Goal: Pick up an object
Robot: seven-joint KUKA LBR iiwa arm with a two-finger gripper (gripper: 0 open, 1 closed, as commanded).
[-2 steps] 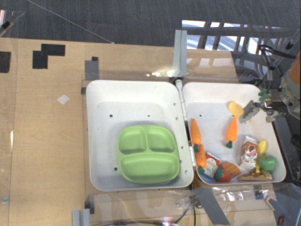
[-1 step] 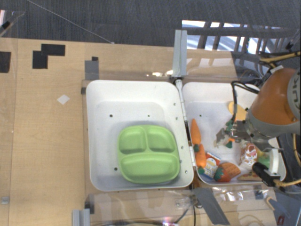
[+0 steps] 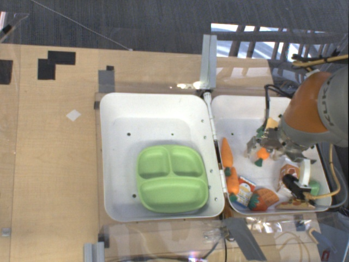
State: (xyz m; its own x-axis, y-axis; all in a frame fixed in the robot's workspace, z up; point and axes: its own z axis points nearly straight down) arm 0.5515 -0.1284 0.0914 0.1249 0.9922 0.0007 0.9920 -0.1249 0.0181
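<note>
One small orange piece point(image 3: 262, 155) at gripper point(image 3: 260, 146) fingertips, right bin point(image 3: 240, 113)

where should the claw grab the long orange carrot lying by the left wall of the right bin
Grip the carrot across its narrow width near the middle, coming straight down from above. It lies flat and lengthwise along the right bin's left wall, so one finger must slip between carrot and wall, which looks tight; the other side looks freer. The pile of toys at its lower end probably crowds a grasp there.
</note>
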